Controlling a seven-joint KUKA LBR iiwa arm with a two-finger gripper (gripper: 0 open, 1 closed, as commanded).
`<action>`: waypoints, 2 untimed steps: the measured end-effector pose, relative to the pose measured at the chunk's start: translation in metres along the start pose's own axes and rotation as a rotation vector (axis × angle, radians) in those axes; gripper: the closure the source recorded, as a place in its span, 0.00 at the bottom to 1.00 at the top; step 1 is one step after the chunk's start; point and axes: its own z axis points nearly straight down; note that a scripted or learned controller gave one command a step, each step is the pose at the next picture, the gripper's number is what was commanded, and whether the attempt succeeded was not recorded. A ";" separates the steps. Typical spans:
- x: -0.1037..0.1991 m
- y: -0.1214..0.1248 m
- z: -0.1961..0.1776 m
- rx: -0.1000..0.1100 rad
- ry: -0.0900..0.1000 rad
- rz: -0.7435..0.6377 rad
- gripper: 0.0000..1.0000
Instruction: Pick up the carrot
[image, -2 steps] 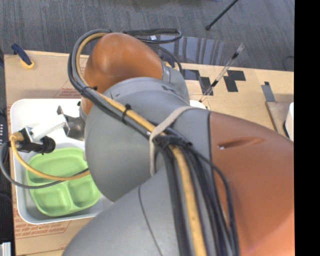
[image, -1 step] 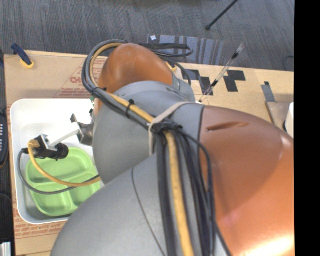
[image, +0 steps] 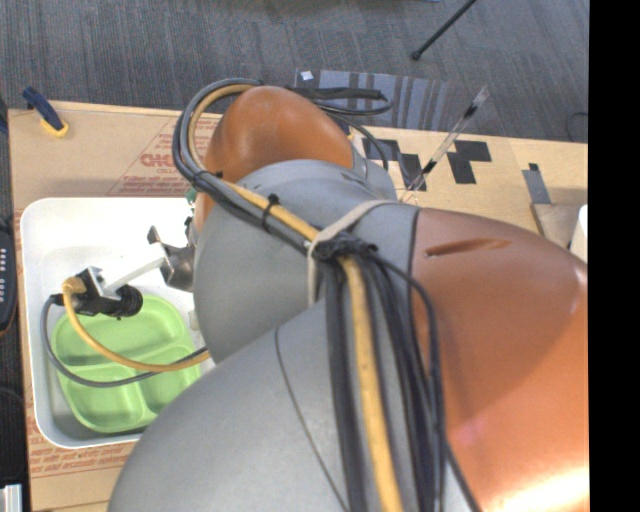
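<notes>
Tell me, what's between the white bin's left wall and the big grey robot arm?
In the camera view, a green tray lies there in the bin, with a yellow cable and a black cable looping across it.

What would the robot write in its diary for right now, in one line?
arm: reaching over left bin | green tray: in left bin | carrot: hidden | pick-up: not confirmed

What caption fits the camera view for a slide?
KUKA arm looms over the white bin, partly covering a green tray.
</notes>
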 end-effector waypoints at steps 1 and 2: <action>-0.002 0.010 0.002 0.002 -0.001 0.001 1.00; -0.005 0.016 0.091 0.000 -0.007 -0.029 1.00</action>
